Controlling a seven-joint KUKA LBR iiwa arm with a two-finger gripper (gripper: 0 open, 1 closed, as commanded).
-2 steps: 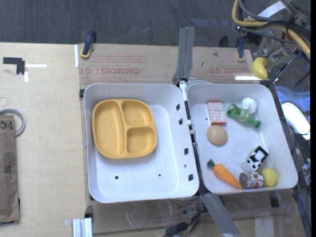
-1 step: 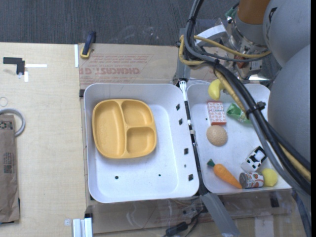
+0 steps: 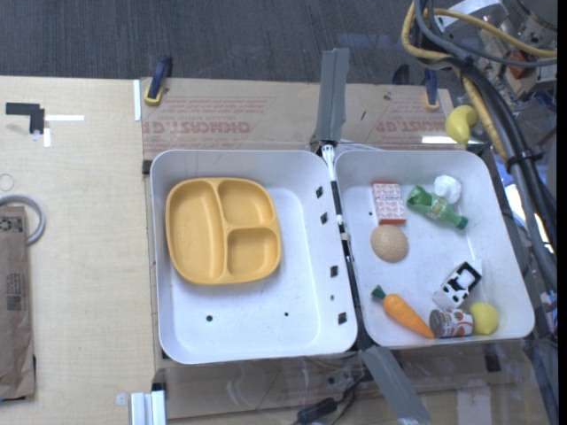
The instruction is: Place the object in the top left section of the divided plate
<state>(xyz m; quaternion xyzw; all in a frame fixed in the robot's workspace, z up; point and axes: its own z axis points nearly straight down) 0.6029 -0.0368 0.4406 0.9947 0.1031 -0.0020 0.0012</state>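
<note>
The plate (image 3: 223,230) waits in the left bin (image 3: 257,326); no object is picked yet, the egg (image 3: 389,243) and carrot (image 3: 403,312) lie in the right bin (image 3: 496,193); the gripper's state I cannot tell; next it must descend and choose one

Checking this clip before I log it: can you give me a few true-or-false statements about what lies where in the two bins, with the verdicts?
1. The yellow divided plate lies in the left bin. True.
2. The carrot lies on the plate. False: it lies in the right bin, near its front edge.
3. The plate's three sections hold nothing. True.
4. The green bottle lies in the left bin. False: it lies at the back of the right bin, beside the small red and white box.
5. The brown egg-shaped thing lies just in front of the red and white box. True.
6. A can stands on the plate. False: it lies in the right bin, next to the carrot.
</note>
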